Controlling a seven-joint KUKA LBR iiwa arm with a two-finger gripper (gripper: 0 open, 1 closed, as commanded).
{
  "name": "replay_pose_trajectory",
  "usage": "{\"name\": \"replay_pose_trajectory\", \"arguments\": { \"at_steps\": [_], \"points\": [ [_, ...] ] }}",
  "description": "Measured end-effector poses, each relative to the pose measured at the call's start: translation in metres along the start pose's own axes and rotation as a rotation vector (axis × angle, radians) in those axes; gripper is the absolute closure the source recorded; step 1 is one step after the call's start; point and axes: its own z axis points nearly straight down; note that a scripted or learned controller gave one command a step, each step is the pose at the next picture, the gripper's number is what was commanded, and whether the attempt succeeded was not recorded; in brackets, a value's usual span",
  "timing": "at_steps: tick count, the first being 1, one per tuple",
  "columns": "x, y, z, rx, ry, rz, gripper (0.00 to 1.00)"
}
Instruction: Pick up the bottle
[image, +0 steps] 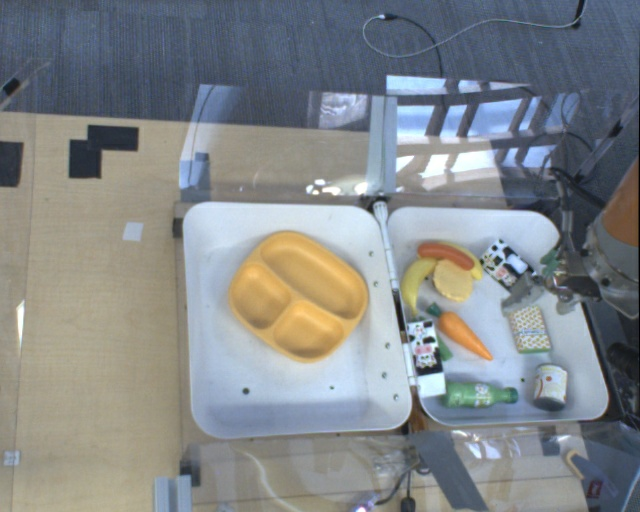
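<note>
Lowest in the frame, the green bottle (479, 395) lies on its side along the right bin's (590, 400) bottom edge, a small can (549, 386) just right of it. Upward at the frame's right edge, the pincer (538, 287) hangs over the bin; open or closed, I cannot tell. Below it lies a cracker box (528, 328). Leftward sit a carrot (466, 336) and banana (414, 282). A yellow tray (298, 294) fills the left bin (215, 400).
</note>
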Motion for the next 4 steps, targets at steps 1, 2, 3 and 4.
{"name": "replay_pose_trajectory", "arguments": {
  "at_steps": [1, 2, 3, 4],
  "points": [
    [0.029, -0.019, -0.132, -0.003, -0.001, 0.419, 0.00],
    [0.031, -0.020, -0.203, -0.001, 0.000, 0.903, 0.00],
    [0.032, -0.019, -0.212, -0.001, -0.002, 0.894, 1.00],
    [0.036, -0.017, -0.199, 0.000, 0.000, 1.260, 1.00]
  ]
}}
